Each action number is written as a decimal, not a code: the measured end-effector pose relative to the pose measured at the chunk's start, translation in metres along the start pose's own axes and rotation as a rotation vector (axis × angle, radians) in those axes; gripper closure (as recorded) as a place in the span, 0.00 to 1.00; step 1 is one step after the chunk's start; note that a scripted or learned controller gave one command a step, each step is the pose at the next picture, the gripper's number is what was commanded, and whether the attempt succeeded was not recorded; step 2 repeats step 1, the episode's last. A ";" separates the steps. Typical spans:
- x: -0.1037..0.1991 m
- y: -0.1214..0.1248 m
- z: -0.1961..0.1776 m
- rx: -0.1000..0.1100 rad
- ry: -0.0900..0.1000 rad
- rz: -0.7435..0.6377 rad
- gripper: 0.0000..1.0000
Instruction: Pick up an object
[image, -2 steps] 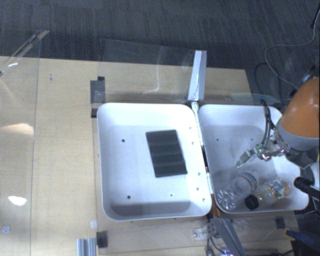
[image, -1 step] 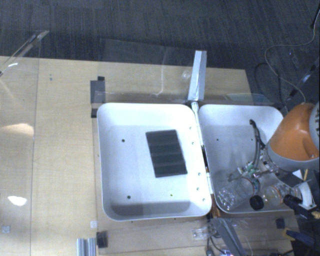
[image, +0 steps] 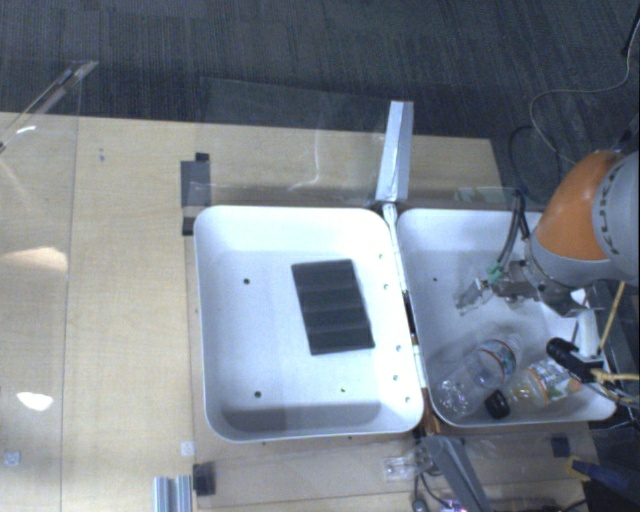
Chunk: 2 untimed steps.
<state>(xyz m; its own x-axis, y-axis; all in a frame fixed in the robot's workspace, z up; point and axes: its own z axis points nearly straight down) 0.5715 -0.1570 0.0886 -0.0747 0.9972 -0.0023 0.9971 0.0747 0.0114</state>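
A black ribbed rectangular pad lies flat in the middle of the left bin. In the right bin, near its front edge, a clear plastic cup lies on its side. Beside it lies a clear bottle with a black cap. My gripper hangs over the middle of the right bin, behind the cup and bottle and apart from them. Nothing shows in its grasp.
The grey arm with its orange band comes in over the right bin's right side. A grey metal strip stands behind the seam between the two bins. The wooden bench stretches to the left.
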 end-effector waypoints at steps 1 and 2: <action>-0.003 -0.070 -0.002 -0.010 -0.002 -0.111 0.00; -0.003 -0.070 -0.002 -0.010 -0.002 -0.111 0.00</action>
